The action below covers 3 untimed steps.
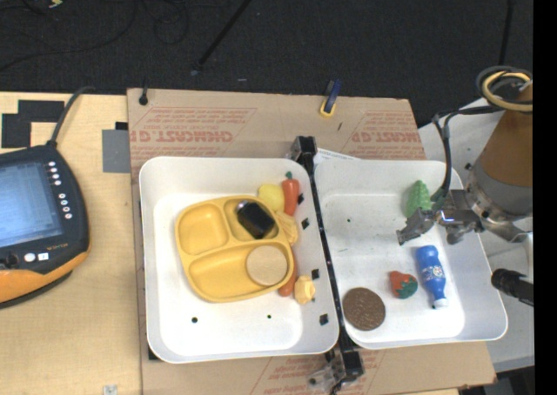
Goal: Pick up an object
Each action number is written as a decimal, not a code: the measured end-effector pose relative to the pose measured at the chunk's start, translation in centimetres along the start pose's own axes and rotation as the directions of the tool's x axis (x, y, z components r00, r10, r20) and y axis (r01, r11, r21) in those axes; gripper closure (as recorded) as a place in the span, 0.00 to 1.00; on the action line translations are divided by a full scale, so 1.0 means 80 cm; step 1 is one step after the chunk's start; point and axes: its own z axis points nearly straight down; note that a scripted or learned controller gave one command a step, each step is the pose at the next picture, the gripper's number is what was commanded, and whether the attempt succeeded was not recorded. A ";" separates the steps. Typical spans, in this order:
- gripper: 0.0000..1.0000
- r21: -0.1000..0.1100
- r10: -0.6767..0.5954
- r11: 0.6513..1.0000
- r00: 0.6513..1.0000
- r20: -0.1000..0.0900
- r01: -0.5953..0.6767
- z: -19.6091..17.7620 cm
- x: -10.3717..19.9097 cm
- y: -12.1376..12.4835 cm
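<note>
My gripper (432,226) hangs over the right bin (487,325), reaching in from the right edge. Its fingers stand apart and I see nothing between them. A blue bottle (430,274) with a white cap lies just below the gripper. A green object (418,197) sits just above and left of it. Toward the bin's front lie a small red and green piece (401,283) and a brown round disc (363,308).
The left bin (165,315) holds a yellow divided tray (204,232) with a black item (256,219) and a tan disc (267,265) on it. Small yellow and orange toys (285,195) lie along the tray's right side. A tablet (30,219) rests at far left.
</note>
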 end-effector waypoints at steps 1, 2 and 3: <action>1.00 0.001 0.001 1.000 1.000 -0.001 -0.001 -0.012 -0.002 0.000; 1.00 -0.013 0.002 1.000 1.000 0.006 -0.002 -0.188 -0.051 -0.038; 1.00 0.010 -0.009 1.000 1.000 -0.005 0.009 -0.072 0.096 -0.053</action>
